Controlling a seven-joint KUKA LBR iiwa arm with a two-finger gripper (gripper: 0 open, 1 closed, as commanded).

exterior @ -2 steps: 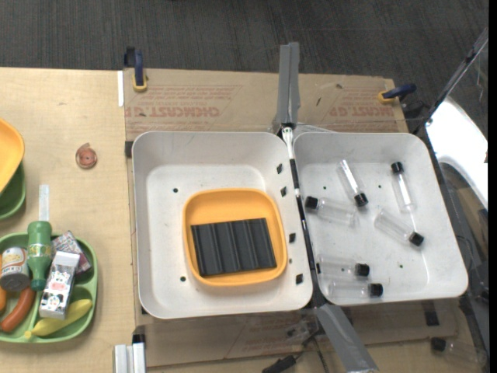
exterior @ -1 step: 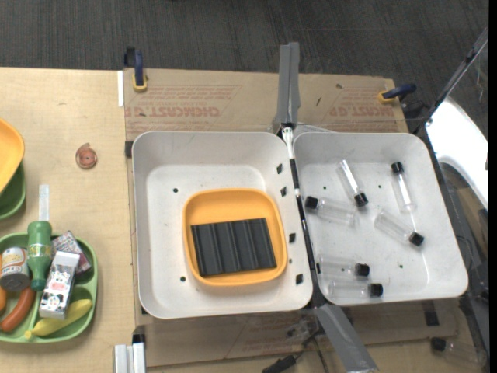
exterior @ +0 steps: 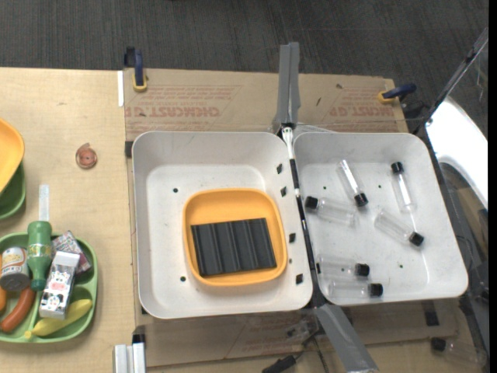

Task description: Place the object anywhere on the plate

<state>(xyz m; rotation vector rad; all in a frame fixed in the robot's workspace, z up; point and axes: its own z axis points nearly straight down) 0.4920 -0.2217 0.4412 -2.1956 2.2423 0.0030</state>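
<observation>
An orange square plate (exterior: 231, 201) lies in the left white bin (exterior: 155, 208). On the plate rests a dark grey ridged block (exterior: 234, 247), covering most of its middle. The right white bin (exterior: 435, 208) holds several clear vials with black caps. One vial (exterior: 351, 183) lies near the bin's centre top, another vial (exterior: 402, 186) towards the upper right. A third vial (exterior: 398, 229) sits right of centre. More vials (exterior: 347, 279) lie along the bin's front wall.
Cardboard (exterior: 202, 107) lies under both bins, held by clamps (exterior: 137, 72) at the back. On the wooden bench to the left stand a green tray of toy food (exterior: 48, 290), a yellow bowl (exterior: 8, 162) and a small pink disc (exterior: 86, 156).
</observation>
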